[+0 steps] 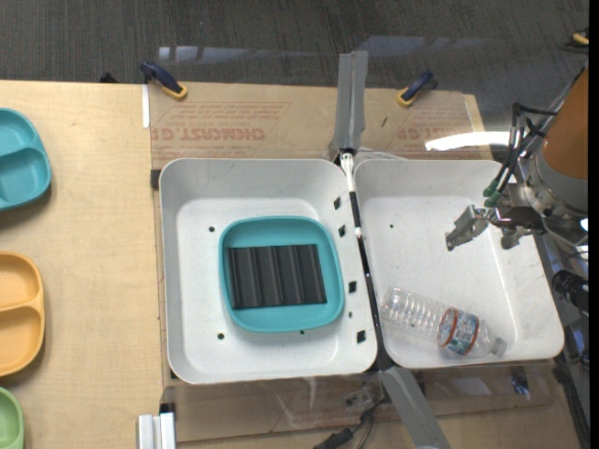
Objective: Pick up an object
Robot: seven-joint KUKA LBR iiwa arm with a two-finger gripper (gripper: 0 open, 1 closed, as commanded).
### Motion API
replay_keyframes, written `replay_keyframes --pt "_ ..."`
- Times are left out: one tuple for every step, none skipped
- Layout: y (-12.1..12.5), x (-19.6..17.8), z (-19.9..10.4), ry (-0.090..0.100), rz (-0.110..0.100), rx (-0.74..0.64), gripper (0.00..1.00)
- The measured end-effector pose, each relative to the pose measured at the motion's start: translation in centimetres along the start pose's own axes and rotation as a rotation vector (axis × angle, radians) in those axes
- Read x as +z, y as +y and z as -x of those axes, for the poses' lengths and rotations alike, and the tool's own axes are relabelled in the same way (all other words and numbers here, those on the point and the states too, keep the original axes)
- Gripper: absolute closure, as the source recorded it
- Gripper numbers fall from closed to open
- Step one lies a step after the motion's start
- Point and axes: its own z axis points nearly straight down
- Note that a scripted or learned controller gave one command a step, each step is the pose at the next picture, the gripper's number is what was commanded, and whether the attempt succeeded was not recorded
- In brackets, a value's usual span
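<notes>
The gripper [485,230] hung over the right bin [412,251], near that bin's right edge and about midway along it. Its two fingers [460,232] were spread apart with nothing between them, one pointing toward the bin's middle and the other nearer the wrist. A clear plastic bottle [440,321] lay on its side close to the bin's front edge, toward the front right corner, its label [459,330] showing red and blue; it sat well apart from the gripper. The cap end seemed to point toward the front right corner, though the clear plastic made that hard to read. In the left bin [187,251] a teal tray [281,275] with a dark ribbed inside rested flat at the centre. On the worktop's left edge sat a teal plate [21,162] and below it a yellow plate [19,311].
</notes>
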Motion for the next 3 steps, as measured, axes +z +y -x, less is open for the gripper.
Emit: replay_keyframes --pt "-2.1 11.2 -0.5 0.002 -0.003 -0.068 0.00" --pt "-2.1 18.4 3.0 0.002 0.000 -0.114 0.00" --pt "-1.4 17.5 9.3 0.001 0.002 -0.005 0.00"
